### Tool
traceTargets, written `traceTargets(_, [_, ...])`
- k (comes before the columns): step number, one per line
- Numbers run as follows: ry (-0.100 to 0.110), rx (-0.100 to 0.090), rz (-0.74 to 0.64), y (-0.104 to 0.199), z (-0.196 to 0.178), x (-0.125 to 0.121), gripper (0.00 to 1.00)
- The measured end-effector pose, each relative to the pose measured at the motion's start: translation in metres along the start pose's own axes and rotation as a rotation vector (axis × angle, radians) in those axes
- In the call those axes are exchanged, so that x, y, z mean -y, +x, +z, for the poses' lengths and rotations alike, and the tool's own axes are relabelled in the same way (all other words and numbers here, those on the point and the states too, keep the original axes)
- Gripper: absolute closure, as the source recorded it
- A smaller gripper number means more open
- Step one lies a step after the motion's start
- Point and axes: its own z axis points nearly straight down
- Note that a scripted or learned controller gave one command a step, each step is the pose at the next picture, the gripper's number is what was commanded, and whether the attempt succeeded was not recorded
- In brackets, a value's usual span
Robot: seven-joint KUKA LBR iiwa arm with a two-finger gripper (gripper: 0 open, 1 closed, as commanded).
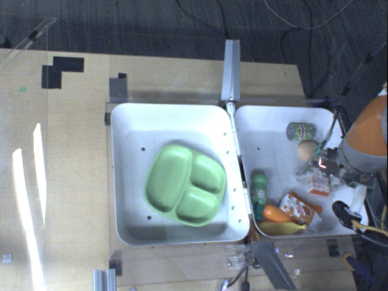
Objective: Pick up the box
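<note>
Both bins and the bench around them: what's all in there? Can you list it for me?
Bins: two, white, side by side on the wooden bench.
Divided tray: one, green, three compartments, in the left bin.
Can: one, green, on its side, right bin's far end.
Round item: one, tan, just below the can.
Bottle: one, green, by the right bin's left wall.
Box: one, orange and white, right bin's near end.
Carrot: one, orange, beside the box.
Banana: one, yellow, by the near wall.
Packet: one, white and red, beneath the arm.
Arm: one, grey with orange band, over the right bin's right edge.
</note>
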Motion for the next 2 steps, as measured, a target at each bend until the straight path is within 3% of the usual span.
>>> traceTargets(1, [-0.005, 0.002, -0.005, 0.001, -0.010, -0.002, 1.00])
traceTargets(2, [0.006, 0.007, 0.089, 0.043, -0.085, -0.029, 1.00])
